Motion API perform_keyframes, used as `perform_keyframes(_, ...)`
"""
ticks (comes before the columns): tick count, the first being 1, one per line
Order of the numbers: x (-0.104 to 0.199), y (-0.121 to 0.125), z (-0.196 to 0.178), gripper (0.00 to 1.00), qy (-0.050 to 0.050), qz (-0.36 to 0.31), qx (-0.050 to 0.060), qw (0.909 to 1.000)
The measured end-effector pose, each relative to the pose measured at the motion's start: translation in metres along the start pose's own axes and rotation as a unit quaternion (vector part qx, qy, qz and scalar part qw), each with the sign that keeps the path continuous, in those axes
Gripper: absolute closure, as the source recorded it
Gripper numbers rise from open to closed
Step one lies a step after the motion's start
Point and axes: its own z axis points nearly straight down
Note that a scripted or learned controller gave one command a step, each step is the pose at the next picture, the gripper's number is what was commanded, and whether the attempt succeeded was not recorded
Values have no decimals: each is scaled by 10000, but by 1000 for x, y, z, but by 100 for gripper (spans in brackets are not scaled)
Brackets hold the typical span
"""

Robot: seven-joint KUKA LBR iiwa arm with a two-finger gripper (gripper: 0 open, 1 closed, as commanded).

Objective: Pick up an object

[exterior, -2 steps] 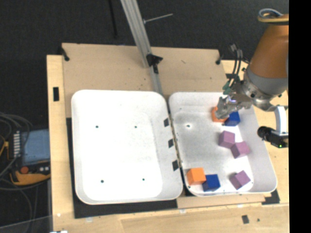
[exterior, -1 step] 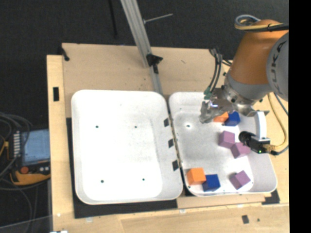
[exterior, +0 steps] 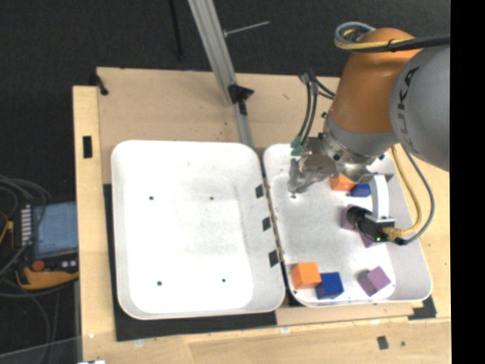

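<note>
Fingers' state: cannot tell; gripper (exterior: pixel 297 182) low over right bin (exterior: pixel 303 226), upper-left area, nothing seen clamped.
Pick candidates: orange block (exterior: pixel 306 274), blue block (exterior: pixel 330 284), purple block (exterior: pixel 373 280) near front wall, well apart from gripper; arm slants in from right.

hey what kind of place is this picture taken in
Probably a robotics lab: a grey and orange robot arm over two shallow white plastic bins, small coloured blocks, and a handheld control pendant.

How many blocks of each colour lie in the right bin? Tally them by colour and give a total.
Orange foam blocks: 2
Blue foam blocks: 2
Purple foam blocks: 2
Total: 6; the arm partly hides three.
</note>
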Motion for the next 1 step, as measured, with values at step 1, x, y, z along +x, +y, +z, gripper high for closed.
perform_keyframes(1,55,-13,15,100,-5,3,10,10000)
